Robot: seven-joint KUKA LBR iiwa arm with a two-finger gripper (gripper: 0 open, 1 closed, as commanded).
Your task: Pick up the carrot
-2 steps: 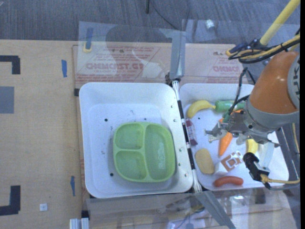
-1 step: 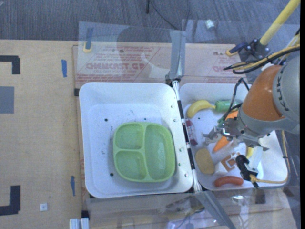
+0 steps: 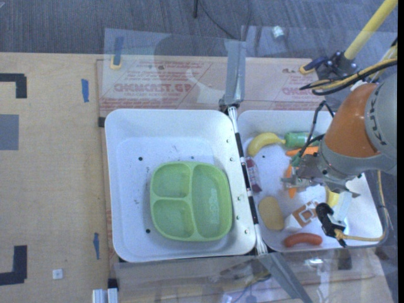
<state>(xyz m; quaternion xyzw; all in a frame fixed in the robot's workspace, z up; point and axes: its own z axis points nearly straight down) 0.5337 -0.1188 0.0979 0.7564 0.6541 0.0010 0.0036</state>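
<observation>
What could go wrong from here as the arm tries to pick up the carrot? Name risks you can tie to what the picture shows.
1. The carrot is mostly hidden under the hand, so a misaligned grasp could go unnoticed.
2. The right bin is crowded: the banana, the green item and the potato lie close by, so the hand might nudge or grab the wrong one.
3. The carrot lies near the wall between the bins, which may block a clean approach.

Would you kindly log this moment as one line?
gripper over right white bin | orange carrot beside it | grasp unconfirmed
</observation>
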